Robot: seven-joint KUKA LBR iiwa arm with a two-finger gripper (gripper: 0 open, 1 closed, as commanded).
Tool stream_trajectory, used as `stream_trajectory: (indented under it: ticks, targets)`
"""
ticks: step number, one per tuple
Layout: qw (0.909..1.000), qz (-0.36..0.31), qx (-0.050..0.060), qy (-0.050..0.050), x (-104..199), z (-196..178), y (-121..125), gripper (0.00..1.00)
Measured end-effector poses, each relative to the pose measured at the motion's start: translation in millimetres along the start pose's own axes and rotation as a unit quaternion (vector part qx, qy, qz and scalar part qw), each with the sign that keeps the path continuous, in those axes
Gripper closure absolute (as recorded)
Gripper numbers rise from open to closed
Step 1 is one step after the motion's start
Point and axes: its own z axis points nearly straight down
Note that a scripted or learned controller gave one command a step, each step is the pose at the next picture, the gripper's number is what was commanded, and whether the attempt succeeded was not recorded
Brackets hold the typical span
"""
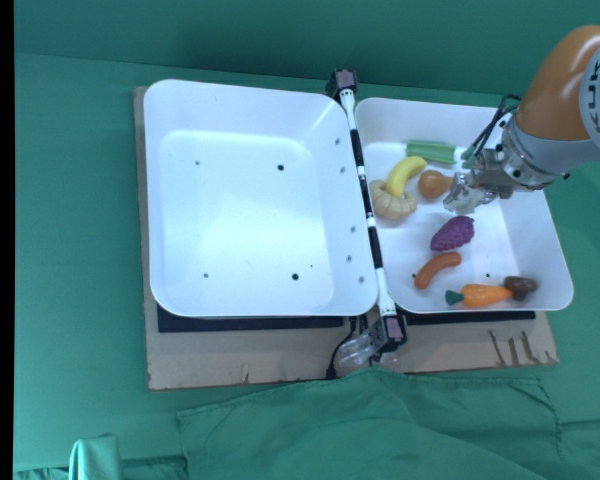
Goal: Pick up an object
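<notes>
Left bin (180, 118) lies open; toy food (452, 234) crowds the right bin (540, 238).

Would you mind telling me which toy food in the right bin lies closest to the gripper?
The small orange-brown piece, just left of the gripper; the banana, purple grapes and carrot lie farther off.

Arm (570, 88): enters from right, over right bin (540, 230).
Gripper (464, 194): low, just beside orange egg (434, 184).
Right bin contents: banana (404, 174), pumpkin (392, 202), green stalk (432, 152), grapes (452, 233), sausage (437, 268), carrot (482, 295).
Left bin (245, 198): white, beside right bin.
</notes>
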Motion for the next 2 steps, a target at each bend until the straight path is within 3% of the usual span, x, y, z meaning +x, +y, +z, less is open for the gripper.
stream_trajectory:
  ticks: [1, 2]
  targets:
    - [1.0000, 0.000, 0.001, 0.000, 0.0, 0.6, -0.3, 0.00]
    - [1.0000, 0.002, -0.003, -0.001, -1.5, -12.1, 1.2, 1.00]
